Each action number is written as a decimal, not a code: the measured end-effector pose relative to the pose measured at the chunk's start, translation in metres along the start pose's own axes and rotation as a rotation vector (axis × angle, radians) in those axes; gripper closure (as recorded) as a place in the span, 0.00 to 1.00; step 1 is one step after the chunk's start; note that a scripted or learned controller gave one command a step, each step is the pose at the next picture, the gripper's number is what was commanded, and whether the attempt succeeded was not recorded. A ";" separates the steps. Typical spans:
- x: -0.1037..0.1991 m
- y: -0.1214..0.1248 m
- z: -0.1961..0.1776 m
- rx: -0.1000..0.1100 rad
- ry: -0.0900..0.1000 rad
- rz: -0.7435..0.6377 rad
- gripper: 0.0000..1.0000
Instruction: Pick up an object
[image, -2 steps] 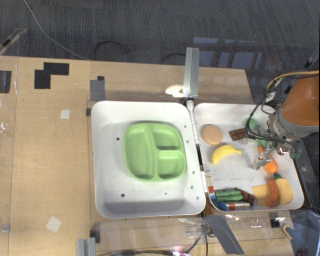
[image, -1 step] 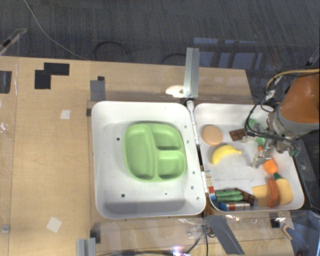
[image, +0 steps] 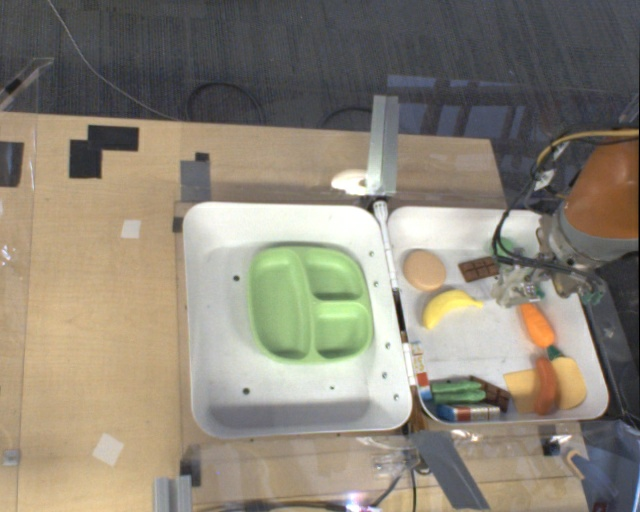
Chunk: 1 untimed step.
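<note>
Standing here watching the arm hang over the right bin (image: 596, 330), and the gripper (image: 520, 290) is sitting low near the middle of it, just right of the banana (image: 448, 307) and just up from the carrot (image: 538, 325). Honestly can't tell if the claw is apart or together, it's all cables and metal bits from this angle, and nothing obvious is in it

Stuff on offer: a round tan cookie-looking thing (image: 425, 269), a chocolate bar piece (image: 478, 268) right by the claw, a hot dog (image: 545, 385) lying across a yellow cheese wedge (image: 572, 380), and some markers (image: 462, 392) jammed against the near wall. The green divided plate (image: 305, 303) sits alone in the left bin (image: 210, 330)

If it were me, I'd go for the carrot or banana since they're closest and have free space around them. Line the fingers across the narrow width, not along the length, and come straight down. I'd skip the markers, too crowded against the wall, and the hot dog stack looks like it'd roll
</note>
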<state>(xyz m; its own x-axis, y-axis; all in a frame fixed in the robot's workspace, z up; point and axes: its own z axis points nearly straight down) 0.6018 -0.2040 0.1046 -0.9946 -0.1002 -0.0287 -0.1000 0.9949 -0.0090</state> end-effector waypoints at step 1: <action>-0.057 0.046 -0.137 -0.004 0.001 0.140 1.00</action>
<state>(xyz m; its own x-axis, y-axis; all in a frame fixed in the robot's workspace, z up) 0.6501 -0.1514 0.2427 -0.9988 0.0397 -0.0280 0.0398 0.9992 -0.0014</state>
